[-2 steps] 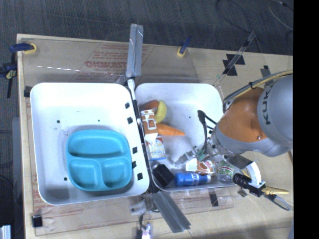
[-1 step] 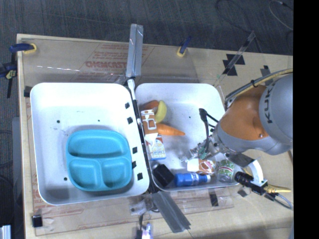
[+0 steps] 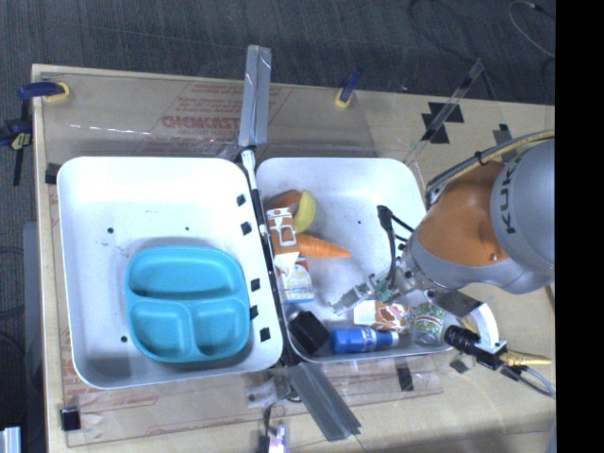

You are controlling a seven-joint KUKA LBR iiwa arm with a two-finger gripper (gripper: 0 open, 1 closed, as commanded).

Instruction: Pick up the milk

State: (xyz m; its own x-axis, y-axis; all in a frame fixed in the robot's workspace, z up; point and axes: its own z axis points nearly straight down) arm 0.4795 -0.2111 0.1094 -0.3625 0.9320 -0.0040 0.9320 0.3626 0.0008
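Observation:
The milk carton (image 3: pixel 293 274), white with red and blue print, lies along the left wall of the right bin (image 3: pixel 357 172). A second small white and orange carton (image 3: pixel 280 227) lies just behind it. My gripper (image 3: pixel 363 295) hangs low over the front middle of the right bin. It is to the right of the milk carton and apart from it, just above a blue bottle (image 3: pixel 364 340) and some small packets (image 3: pixel 391 315). Nothing from the bin is visibly lifted.
An orange carrot (image 3: pixel 322 247), a banana (image 3: pixel 305 212) and a reddish fruit (image 3: pixel 286 200) lie behind the milk. A black block (image 3: pixel 308 331) and a green-printed can (image 3: pixel 428 324) sit at the bin's front. A blue divided tray (image 3: pixel 186 302) rests in the left bin (image 3: pixel 142 177).

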